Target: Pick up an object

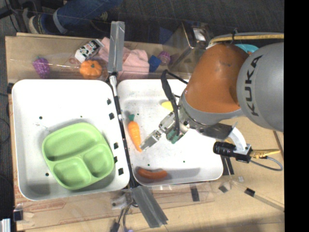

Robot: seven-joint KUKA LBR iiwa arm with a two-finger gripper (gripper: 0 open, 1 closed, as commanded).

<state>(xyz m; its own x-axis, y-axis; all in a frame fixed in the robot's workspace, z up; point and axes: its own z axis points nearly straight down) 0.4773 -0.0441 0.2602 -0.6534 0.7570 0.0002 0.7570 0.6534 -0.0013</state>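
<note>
The left shallow white bin holds a green three-compartment plastic tray. The right white bin holds an orange toy carrot, a reddish sausage-shaped toy and the claw; its finger state I cannot tell.

From my seat I read one clear marking: the word KUKA in black capitals on the grey casing of the arm, running up its side at the right of the bench. A small black-and-white printed package lies behind the bins, but I cannot make out any lettering on it. I find nothing else legible.
</note>
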